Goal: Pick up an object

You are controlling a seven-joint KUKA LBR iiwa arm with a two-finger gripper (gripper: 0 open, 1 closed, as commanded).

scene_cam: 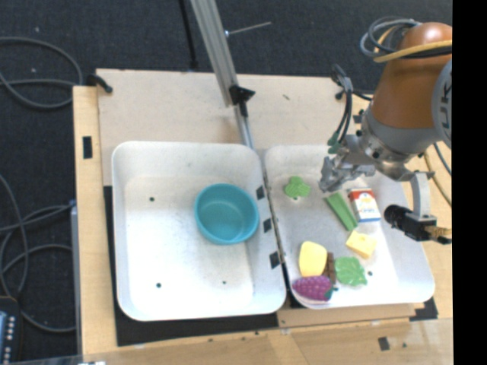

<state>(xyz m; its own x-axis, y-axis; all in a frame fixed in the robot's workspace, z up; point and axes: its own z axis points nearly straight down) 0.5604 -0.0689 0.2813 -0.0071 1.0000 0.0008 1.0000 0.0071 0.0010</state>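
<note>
My gripper [332, 179] hangs over the back of the right bin [403, 284]; whether it is open or closed cannot be determined from this angle. Just beside its tip lies a green stick [341, 211], with a small green leafy toy [297, 189] to its left. A red-and-white carton [364, 205], yellow wedge [361, 244], yellow block [312, 258], purple grapes [313, 287] and green piece [350, 271] occupy the same bin. The left bin [144, 280] contains a blue bowl [226, 213].
</note>
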